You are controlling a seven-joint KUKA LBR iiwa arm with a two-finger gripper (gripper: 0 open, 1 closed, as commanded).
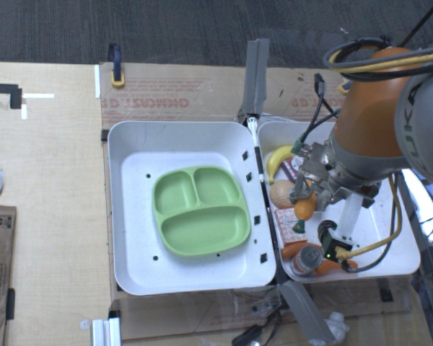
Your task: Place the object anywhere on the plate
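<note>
Two shallow white bins sit side by side before you on a pale wooden bench [43, 157]: the left white bin [123, 215] and the right white bin [397, 254]. Behind them lies a flat brown cardboard sheet [180, 96] with red lettering printed on it, seen reversed and too faint to read with confidence. Dark grey carpet [166, 13] covers the floor beyond the bench.

One grey arm with an orange band [379, 114] reaches in from your right over the right bin; part of the maker's lettering, "UK", shows on its grey shell.

One green three-compartment plastic plate [202, 211] lies flat in the middle of the left bin, nothing on it.

The right bin holds a small heap: one yellow banana [276, 161] at the far left corner, one beige rounded object [281, 192] just below it, one small orange ball [304, 209] beside that, and some red and orange pieces near the front wall that you cannot tell apart.

The two-finger gripper [307, 193] hangs low over this heap, close against the orange ball. You cannot tell how far its jaws stand apart, nor whether anything sits between them.
</note>
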